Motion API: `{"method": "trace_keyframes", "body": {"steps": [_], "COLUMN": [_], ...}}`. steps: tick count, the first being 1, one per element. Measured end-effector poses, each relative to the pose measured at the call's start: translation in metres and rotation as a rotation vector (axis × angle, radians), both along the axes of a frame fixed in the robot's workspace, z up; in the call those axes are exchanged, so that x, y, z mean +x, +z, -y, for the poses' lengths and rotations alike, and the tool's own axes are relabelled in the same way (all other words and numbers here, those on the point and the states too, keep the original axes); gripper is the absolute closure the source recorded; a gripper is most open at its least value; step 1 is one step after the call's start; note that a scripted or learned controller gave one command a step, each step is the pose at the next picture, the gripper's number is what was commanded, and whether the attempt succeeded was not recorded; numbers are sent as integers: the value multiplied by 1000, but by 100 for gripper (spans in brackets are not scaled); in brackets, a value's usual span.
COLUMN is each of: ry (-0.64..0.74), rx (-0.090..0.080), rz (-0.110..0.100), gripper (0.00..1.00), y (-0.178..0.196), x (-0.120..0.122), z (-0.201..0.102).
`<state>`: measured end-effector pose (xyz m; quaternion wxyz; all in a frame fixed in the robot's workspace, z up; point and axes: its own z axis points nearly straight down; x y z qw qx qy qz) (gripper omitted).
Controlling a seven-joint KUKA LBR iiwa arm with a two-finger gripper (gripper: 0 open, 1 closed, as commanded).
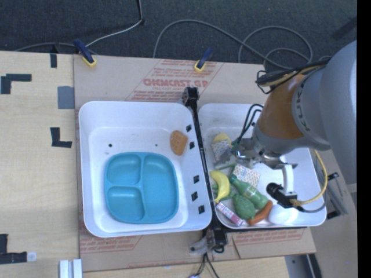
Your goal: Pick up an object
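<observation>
My gripper hangs low in the right bin, under the grey arm with its orange band. It sits just above a patterned packet and a second checkered packet. Around it lie a small yellow piece, a banana, a green vegetable, a carrot and a pink tube. The arm hides part of the bin's right side.
The left bin holds a blue divided plate and a brown bread-like piece near the divider. A black clip sits where the bins meet. Cables trail behind the bench.
</observation>
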<state>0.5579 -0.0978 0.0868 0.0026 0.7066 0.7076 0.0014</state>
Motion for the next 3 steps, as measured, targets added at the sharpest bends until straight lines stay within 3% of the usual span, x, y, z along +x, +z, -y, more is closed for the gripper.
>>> {"method": "trace_keyframes", "body": {"steps": [1,2,3], "ry": [0,0,0], "rx": [-2,-3,1], "rz": [1,1,-3], "gripper": [100,0,0], "y": [10,10,137], "x": [0,0,25], "z": [1,1,-21]}}
